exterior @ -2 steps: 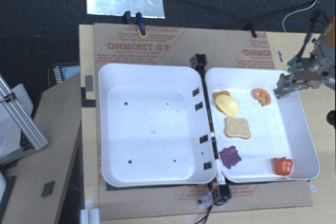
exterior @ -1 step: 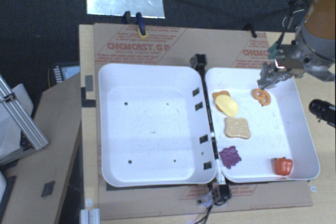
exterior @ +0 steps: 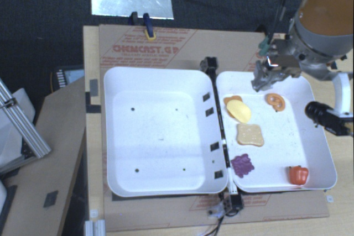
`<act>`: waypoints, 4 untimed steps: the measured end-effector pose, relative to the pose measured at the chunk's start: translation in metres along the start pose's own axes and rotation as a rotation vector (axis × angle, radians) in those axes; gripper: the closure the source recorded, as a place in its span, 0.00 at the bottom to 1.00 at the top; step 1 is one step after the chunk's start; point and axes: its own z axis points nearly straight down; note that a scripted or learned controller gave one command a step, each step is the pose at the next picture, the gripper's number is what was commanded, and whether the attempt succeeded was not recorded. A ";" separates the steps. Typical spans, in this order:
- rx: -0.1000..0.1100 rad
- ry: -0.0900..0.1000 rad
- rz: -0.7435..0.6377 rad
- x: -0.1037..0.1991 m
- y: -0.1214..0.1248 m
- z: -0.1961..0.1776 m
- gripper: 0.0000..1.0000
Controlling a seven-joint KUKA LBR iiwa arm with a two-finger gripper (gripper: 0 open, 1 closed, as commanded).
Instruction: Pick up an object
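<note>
A: Where does the claw (exterior: 269, 79) sit relative to the right bin (exterior: 315, 143)?

B: Over that bin's far rim, near its far-left corner. Whether it is spread or pressed together, I cannot tell.

A: And the things inside that bin?

B: A pretzel (exterior: 275, 101) lies just beside the claw. A yellow piece (exterior: 239, 111), a toast slice (exterior: 250, 135) and purple grapes (exterior: 242, 164) run along its left wall. A red pepper (exterior: 298, 174) sits at its near-right corner.
</note>
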 end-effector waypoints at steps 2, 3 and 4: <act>0.003 0.002 -0.001 0.154 -0.020 -0.053 1.00; -0.003 0.002 0.001 0.185 0.034 -0.109 1.00; 0.003 0.000 0.002 0.204 0.037 -0.110 1.00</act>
